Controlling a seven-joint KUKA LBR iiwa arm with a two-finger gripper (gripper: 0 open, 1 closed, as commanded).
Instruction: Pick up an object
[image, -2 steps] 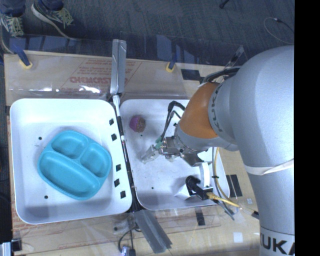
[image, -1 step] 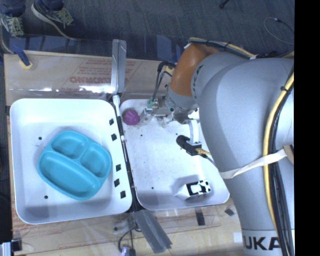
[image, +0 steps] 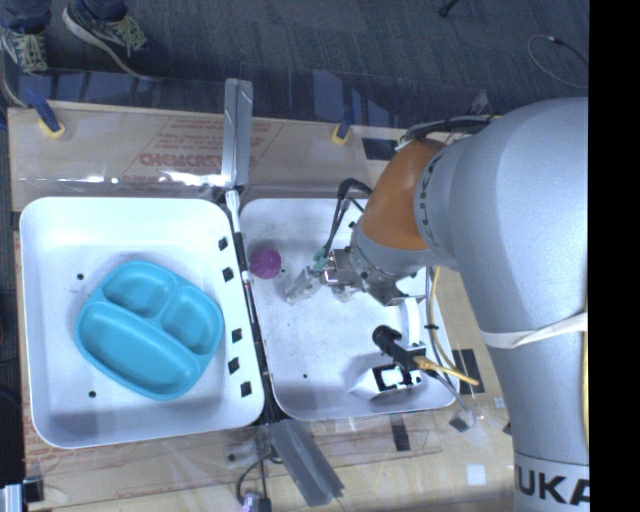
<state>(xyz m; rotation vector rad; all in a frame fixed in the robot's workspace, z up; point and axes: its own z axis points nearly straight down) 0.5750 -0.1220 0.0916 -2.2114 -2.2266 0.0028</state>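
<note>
Gripper (image: 303, 285) low in right bin (image: 330, 395), finger spread and any hold not discernible; purple ball (image: 265, 262) just beside, up and leftward, near divider between bins; blue tray (image: 150, 328) in left bin (image: 50, 400).

Arm (image: 520, 230) hides right bin's (image: 300, 390) far corner

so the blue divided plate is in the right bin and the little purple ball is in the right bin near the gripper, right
Not quite. The blue divided plate lies in the left bin, not the right one, as the camera view shows. The rest holds: the little purple ball is in the right bin, near the gripper.
</note>
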